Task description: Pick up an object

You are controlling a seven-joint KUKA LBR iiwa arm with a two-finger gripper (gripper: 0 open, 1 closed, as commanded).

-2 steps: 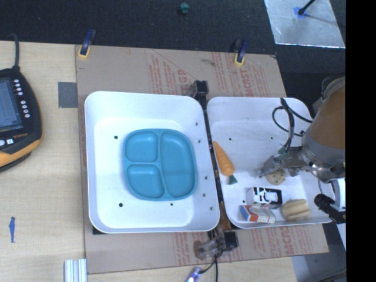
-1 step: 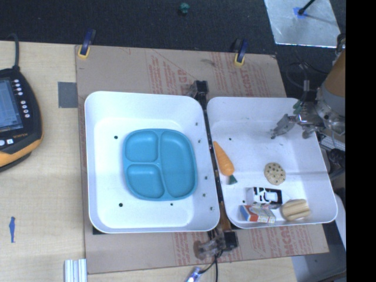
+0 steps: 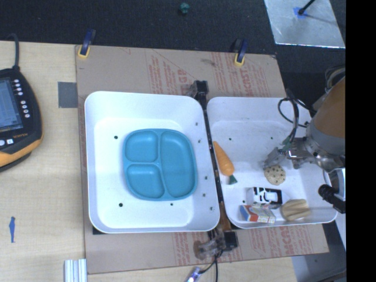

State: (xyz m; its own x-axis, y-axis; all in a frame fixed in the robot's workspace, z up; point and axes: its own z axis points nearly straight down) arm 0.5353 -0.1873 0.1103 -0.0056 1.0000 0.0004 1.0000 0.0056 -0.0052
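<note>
camera view: two white bins side by side, clamped on cardboard, so nothing slides when i push down. left bin has a blue divided plate lying flat in the middle. right bin has the loose stuff: carrot against the left wall, cookie mid-bin, small black-and-white box below it, a red-white-blue packet and a bread roll along the near wall. any of these counts as the object. my arm comes in from the right, wrist low over the right bin's right side. my claw sits just above and beside the cookie, nothing visibly pinched in it. spread or pressed together, i can't tell from this angle. my guess: cookie is the nearest target.
</note>
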